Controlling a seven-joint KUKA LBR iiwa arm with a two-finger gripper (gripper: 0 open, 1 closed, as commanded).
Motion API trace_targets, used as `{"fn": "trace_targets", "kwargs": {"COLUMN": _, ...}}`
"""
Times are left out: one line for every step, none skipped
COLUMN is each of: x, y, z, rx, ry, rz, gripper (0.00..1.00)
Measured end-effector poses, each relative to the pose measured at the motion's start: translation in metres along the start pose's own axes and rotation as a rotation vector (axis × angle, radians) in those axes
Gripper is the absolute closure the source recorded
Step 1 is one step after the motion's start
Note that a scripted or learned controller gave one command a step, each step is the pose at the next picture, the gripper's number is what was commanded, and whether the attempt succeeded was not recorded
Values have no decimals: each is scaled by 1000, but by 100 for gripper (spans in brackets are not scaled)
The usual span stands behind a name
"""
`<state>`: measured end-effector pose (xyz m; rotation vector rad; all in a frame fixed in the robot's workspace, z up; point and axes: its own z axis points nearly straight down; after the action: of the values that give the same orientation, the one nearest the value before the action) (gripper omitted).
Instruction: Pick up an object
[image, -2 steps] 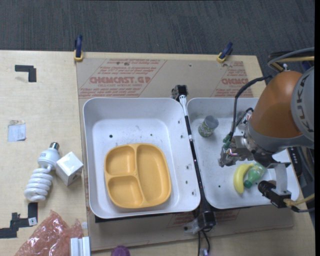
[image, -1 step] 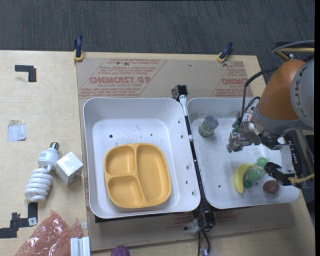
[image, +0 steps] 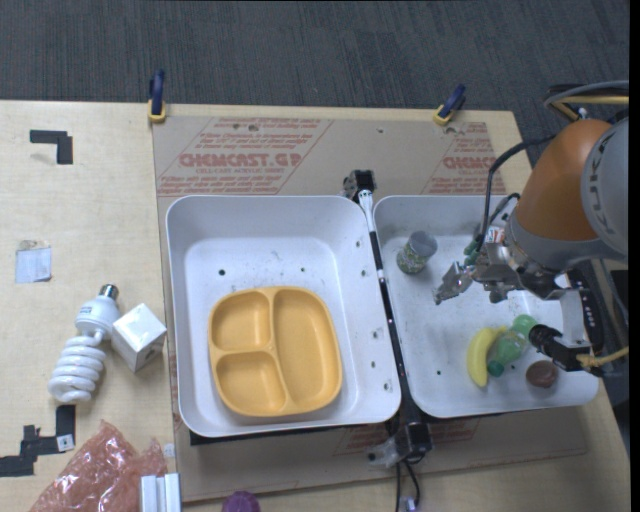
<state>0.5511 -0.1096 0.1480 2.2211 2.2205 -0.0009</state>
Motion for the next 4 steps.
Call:
{"fn": "trace_targets", "kwargs": {"x": 12, "y": -7, "z": 56, "rx": 1, "ry": 1, "rz": 1, "gripper": 0}}
{"fn": "trace_targets", "kwargs": {"x": 11, "y": -6, "z": 46, "rx": 0, "ry": 0, "rz": 1, "gripper": 100}}
{"fn": "trace_targets", "kwargs": {"x": 11, "y": -6, "z": 46, "rx": 0, "ry": 0, "rz": 1, "gripper": 0}}
{"fn": "trace_targets", "kwargs": {"x": 10, "y": -5, "z": 36, "rx": -2, "ry": 0, "rz": 1, "gripper": 100}}
